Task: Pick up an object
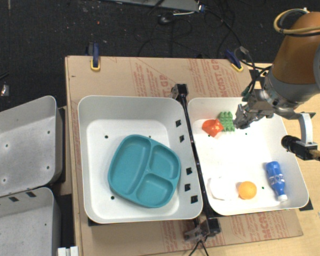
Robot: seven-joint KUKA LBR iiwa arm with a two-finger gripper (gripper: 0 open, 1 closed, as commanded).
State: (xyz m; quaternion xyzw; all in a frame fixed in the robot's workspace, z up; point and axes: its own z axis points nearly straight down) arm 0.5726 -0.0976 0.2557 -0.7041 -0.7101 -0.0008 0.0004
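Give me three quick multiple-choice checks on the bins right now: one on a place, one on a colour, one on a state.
1. Where does the teal divided plate lie?
A. left bin
B. right bin
C. on the bench outside the bins

2. What colour is the bottle in the right bin?
A. blue
B. red
C. yellow

3. How is the bottle posed?
A. upright
B. lying on its side
C. leaning on the plate

Answers:
1 A, it fills the left bin.
2 A, its body is blue.
3 B, it lies flat on the floor.

A divided plate [144, 170] lay in the left bin [90, 111], while the right bin [296, 196] held a bottle [276, 180] and a ball [247, 190].
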